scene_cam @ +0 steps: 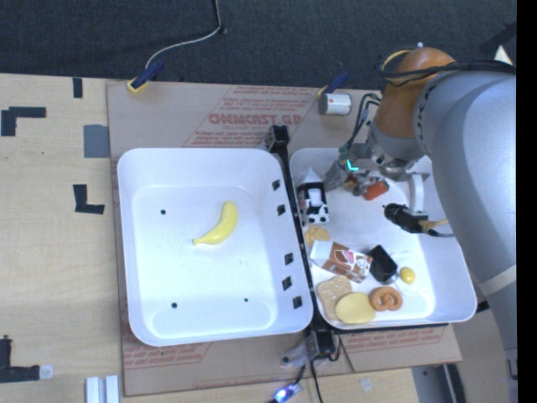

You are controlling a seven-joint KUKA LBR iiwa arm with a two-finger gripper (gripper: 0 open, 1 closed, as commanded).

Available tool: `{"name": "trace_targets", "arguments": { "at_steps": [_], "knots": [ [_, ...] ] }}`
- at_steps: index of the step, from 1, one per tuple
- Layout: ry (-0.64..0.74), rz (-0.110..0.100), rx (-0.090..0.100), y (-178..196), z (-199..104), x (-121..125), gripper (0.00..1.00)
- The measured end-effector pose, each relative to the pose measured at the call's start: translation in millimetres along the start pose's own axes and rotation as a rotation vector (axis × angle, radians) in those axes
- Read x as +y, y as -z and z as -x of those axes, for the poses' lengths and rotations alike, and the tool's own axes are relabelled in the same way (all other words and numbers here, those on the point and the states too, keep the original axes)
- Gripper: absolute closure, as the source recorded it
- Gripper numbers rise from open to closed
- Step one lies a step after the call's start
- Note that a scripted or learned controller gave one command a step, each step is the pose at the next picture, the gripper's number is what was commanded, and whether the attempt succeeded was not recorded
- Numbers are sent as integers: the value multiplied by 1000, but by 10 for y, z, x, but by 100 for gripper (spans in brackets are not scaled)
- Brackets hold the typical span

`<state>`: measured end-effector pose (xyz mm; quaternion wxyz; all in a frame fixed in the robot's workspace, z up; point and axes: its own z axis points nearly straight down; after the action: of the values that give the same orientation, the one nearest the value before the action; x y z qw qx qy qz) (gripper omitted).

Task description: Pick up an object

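Banana alone in left bin, long axis upper-right to lower-left.

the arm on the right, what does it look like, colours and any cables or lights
The arm is bulky, with smooth, rounded grey casing and an orange band above the wrist. Thin dark cables loop around the orange section. The end effector is a smaller, darker assembly of grey and black parts, with a small teal light glowing on it and a red-orange patch beside it.

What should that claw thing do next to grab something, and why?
Probably drop straight down. The claw hangs at the far end of the right white bin, just above a small orange-red object, its nearest target; the yellow banana lies alone in the left bin.
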<state>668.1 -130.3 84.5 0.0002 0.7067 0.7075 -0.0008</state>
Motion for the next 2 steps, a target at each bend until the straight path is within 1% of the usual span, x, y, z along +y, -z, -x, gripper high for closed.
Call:
{"name": "trace_targets", "arguments": {
  "at_steps": [1,2],
  "knots": [
    [1,0,-2,102,5,-1,100],
    [-2,-1,0,-7,295,-5,100]
  ]
}}
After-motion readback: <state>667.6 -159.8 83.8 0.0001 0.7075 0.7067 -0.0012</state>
